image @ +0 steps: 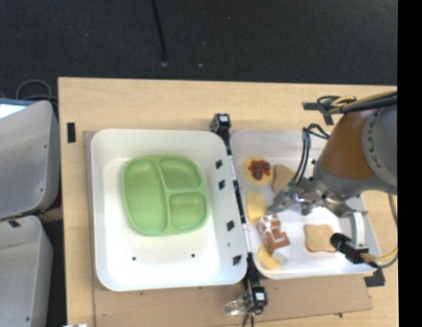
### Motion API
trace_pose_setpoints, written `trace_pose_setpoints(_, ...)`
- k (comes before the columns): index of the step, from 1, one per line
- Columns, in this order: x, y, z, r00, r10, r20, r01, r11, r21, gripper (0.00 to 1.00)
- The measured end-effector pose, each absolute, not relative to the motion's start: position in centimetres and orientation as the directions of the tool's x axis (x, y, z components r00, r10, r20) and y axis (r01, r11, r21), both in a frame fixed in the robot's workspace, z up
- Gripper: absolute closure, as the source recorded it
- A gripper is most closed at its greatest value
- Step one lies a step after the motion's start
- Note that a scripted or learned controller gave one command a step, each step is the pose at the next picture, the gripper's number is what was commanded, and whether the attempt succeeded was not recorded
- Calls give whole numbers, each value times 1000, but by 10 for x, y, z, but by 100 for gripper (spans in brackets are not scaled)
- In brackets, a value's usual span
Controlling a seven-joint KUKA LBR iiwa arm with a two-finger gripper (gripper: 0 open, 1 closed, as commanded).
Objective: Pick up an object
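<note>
Nearest the camera, along the bottom edge of the bench (163, 305), a small black clamp fitting (254, 296) sits where the two bins meet. Going from the left, the left bin (109, 264) holds a green divided plate (165, 195) with three compartments, lying flat and well apart from the arm. Across the divider, the right bin (299, 270) carries a cluster of small toy foods: a yellow piece with red topping (258, 169) near the top, a pale yellow piece (256, 205) just below it, a brown and white block (273, 233) lower down, another yellow piece (267, 258) touching the bin's near wall, and a tan toast slice (318, 237) further right. The gripper (297, 200) hangs over the middle of this bin, between the pale yellow piece and the toast slice, and I cannot tell how its jaws are set, since the wrist body hides them; nothing is visibly held. As a judgement, the likeliest target is the brown and white block or the toast slice, both just beside the tool. These look light and rigid, probably smooth plastic, so they may skid or tip if pinched off-centre. The block seems best taken across its narrow sides; the flat toast offers little height, so its edges would need a low, square approach.
</note>
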State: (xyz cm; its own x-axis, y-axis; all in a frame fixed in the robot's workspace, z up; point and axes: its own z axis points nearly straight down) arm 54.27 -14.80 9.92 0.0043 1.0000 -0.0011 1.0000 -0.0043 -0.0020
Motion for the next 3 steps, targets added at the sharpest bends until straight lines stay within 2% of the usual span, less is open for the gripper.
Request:
trace_pose_setpoints(1, 544, -149, 112, 12, 1000, -1, 1000, -12, 3, 100)
trace_pose_setpoints(3, 532, -158, 206, 11, 1000, -2, 1000, -11, 6, 100)
